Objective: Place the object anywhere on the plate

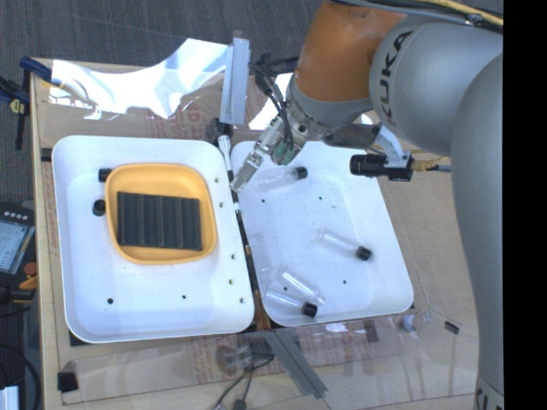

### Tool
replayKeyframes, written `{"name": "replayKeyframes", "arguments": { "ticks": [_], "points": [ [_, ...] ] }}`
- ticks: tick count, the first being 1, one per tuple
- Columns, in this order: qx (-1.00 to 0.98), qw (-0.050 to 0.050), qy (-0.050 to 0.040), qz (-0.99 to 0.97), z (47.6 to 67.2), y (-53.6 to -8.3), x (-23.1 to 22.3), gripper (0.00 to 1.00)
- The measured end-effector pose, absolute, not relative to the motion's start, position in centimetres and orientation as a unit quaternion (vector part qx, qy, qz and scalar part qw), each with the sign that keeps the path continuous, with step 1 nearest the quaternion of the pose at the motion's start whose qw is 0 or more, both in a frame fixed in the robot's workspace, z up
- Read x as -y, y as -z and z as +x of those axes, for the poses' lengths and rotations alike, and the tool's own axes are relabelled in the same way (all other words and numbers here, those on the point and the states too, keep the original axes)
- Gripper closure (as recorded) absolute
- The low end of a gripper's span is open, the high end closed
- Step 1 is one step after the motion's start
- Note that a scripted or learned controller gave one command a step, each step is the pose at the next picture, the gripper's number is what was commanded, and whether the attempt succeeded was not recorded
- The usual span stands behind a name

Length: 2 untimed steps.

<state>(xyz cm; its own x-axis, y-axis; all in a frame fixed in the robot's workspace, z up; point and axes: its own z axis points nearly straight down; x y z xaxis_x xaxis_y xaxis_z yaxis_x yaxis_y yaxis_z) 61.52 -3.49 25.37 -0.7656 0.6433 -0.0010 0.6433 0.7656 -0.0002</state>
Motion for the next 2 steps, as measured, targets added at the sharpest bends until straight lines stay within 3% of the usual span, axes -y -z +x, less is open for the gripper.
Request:
{"name": "replayKeyframes", "arguments": {
  "ticks": [1,2],
  "points": [
    [-0.974,0.000,0.0002,0.226,62.7,-23.8,5.0,0.00],
    [-0.995,-0.001,0.0003,0.098,62.3,-24.3,2.3,0.00]
  ]
}}
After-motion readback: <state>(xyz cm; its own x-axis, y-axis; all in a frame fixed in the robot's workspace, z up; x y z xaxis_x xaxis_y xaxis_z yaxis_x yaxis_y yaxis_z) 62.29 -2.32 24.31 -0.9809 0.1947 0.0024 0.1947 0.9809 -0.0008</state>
